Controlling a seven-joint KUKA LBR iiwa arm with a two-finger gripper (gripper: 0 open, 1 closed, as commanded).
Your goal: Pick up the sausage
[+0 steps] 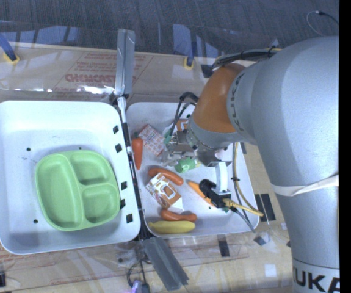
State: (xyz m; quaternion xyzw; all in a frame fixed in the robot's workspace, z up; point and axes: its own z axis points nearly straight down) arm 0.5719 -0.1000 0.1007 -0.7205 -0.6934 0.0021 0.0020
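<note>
Gripper point(179, 146) low over the right bin point(243, 220), in the far half, about midway between the left and right walls, under the orange band of the arm point(285, 102). Open or closed: not possible to tell, tip lost among cables and metal parts.

Sausage point(165, 175) flat on the floor of the same bin, a little left of the centre. Near the gripper, on its near-left side, apart from it and not held. Long axis slanted: one end toward the far left corner, the other toward the near right corner, lying more across the bin than along it. Small green piece point(187, 163) between the right end of the sausage and the gripper.

Just in front of the sausage, a small printed carton point(163, 191), maybe touching. Closer to the front edge, a second reddish piece point(179, 215) and a banana point(172, 226). Along the left wall, an orange carrot point(137, 152). In the left bin point(10, 121), a green divided plate point(77, 189)
</note>
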